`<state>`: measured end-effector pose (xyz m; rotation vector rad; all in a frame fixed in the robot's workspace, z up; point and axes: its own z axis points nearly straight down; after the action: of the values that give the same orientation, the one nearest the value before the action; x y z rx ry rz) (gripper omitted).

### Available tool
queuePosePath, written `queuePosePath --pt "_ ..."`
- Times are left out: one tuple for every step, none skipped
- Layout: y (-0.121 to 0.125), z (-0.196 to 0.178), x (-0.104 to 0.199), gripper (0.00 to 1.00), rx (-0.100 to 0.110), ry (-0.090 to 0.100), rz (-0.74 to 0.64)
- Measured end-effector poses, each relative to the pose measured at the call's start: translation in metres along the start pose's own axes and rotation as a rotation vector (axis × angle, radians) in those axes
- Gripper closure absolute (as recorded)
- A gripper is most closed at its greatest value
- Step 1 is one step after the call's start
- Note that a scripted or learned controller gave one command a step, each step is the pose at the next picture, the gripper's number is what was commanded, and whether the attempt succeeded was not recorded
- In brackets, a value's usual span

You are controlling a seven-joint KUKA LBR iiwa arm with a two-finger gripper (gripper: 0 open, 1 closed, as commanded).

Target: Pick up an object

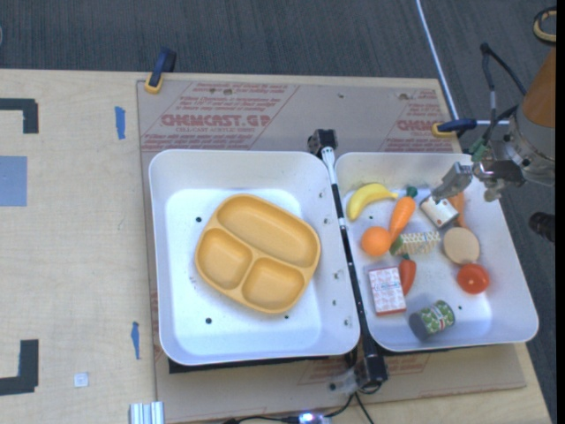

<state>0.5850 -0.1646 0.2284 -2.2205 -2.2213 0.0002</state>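
Glossy yellow plastic tray [257,253] in a smooth white bin [168,263]; matt wooden bench [71,237].

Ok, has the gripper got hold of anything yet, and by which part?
It cannot be told. The gripper sits low over the right bin, just above a small white and orange item, but nothing clearly shows between its fingers.

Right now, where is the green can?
The green can lies on its side near the front edge of the right bin, just right of the red-and-white box and below-left of the tomato.
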Motion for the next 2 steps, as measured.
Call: queuePosePath --pt "0.0346 0.132 -0.0132 0.0 -0.002 0.002 -0.002" --pt "0.0345 0.1226 -0.0138 1.0 -0.003 0.0 -0.001"
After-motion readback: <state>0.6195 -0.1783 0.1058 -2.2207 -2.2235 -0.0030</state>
